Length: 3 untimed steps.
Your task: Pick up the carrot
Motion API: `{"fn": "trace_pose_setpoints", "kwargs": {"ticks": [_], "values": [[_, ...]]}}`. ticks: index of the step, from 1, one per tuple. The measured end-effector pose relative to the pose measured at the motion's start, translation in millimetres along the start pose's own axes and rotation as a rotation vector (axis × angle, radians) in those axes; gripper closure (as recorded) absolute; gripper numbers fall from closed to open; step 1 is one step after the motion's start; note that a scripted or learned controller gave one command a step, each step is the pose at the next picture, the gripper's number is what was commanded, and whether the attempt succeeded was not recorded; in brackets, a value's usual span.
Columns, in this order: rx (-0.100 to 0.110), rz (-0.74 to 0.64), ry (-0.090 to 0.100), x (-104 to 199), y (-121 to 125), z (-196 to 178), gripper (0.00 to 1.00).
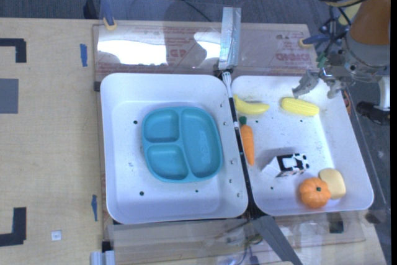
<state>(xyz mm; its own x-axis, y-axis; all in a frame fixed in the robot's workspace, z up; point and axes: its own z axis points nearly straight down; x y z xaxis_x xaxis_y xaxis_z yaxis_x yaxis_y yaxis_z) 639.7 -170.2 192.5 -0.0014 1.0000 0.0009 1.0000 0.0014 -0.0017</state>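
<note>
Here the carrot [247, 143] lies in the right bin [347, 133], close against that bin's left wall, its green top toward the far edge and its tip toward the near edge. Nothing grips it. Just beyond its top lies a banana [250, 107], and further right along the far side lies a yellow corn cob [299, 107]. Toward the near right corner of the bin sit a black-and-white toy [291, 163], an orange fruit [314, 193] and, touching it, a pale yellow piece [334, 182]. The gripper [317, 85] hangs over the bin's far right corner, well apart from the carrot, fingers spread and holding nothing. In the left bin [118, 152] rests a blue divided plate [182, 143]. Both bins stand on the wooden surface [43, 133].
</note>
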Motion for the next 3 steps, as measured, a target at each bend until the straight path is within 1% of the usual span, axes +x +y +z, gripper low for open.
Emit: {"fn": "trace_pose_setpoints", "kwargs": {"ticks": [1, 2, 3], "values": [[0.003, -0.215, 0.0, -33, -79, 40, 0.0], [-0.008, -0.224, -0.002, -41, -123, 87, 0.0], [-0.013, -0.42, 0.005, -46, -153, 104, 0.0]]}}
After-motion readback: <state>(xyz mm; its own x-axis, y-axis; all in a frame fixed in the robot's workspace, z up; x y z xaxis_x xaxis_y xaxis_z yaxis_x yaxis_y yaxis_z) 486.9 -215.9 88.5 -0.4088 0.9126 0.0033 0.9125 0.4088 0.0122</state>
